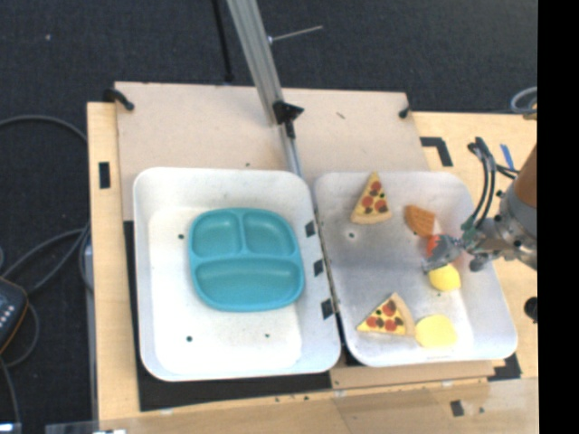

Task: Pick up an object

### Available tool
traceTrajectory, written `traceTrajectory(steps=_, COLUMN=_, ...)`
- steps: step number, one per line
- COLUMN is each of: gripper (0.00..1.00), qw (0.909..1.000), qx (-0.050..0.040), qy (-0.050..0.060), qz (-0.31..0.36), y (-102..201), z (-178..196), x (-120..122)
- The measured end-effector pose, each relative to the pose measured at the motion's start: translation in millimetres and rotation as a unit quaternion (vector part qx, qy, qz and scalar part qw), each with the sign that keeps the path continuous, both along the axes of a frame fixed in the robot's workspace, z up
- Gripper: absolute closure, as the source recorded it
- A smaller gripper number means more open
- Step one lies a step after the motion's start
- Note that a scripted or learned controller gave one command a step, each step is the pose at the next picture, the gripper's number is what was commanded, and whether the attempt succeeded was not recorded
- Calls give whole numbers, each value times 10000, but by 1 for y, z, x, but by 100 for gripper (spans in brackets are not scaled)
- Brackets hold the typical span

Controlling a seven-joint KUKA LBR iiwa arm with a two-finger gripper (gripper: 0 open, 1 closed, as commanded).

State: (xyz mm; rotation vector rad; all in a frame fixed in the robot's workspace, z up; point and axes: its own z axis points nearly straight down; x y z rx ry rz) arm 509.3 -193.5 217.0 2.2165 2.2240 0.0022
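In the right bin lie two toy pizza slices, one at the back and one at the front. An orange-brown piece lies right of the back slice. A small yellow ball and a flatter yellow piece sit near the right side. My gripper hangs just above and behind the yellow ball, reaching in from the right. Its fingers stand apart, open, with nothing between them. A small red bit shows by the left finger.
The left bin holds a teal divided plate. A metal pole slants up from the bins' back edge. Black clips join the two bins. Cables trail at the arm's wrist.
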Motion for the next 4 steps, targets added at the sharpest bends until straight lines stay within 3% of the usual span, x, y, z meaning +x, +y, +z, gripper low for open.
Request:
traceTrajectory(steps=1, gripper=0, qw=10000, qx=1, qy=-2, qz=-6, y=0, z=0, x=0)
traceTrajectory(steps=2, gripper=0, qw=10000, qx=-3, qy=23, qz=-18, y=0, z=-45, x=7)
traceTrajectory(steps=3, gripper=0, qw=10000, qx=-1, qy=22, qz=-22, y=-1, z=-102, x=-2)
traceTrajectory(steps=4, gripper=0, qw=10000, qx=-5, qy=15, qz=-24, y=-2, z=-117, x=-2)
